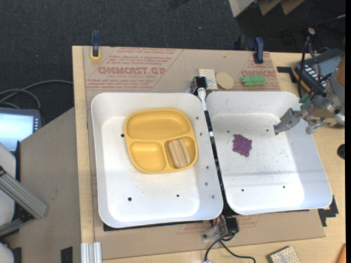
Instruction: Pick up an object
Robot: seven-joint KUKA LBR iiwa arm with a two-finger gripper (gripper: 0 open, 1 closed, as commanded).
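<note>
A: Looking near to far, what've you got?
B: Your left bin [109, 147] carries a yellow tray [151, 127]; a tan block [178, 152] sits in its right compartment. The purple lump [242, 144] lies mid right bin [307, 185], alone.
A: Claw?
B: Your gripper [299, 119] hangs at that bin's right rim, well apart from the lump. Its opening you can't tell; nothing visibly held.

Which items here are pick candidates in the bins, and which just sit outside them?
In the bins:
- purple object, right bin
- yellow tray with a tan block, left bin
- hand, over the right bin

Lying about on the board:
- green object
- tan disc
</note>
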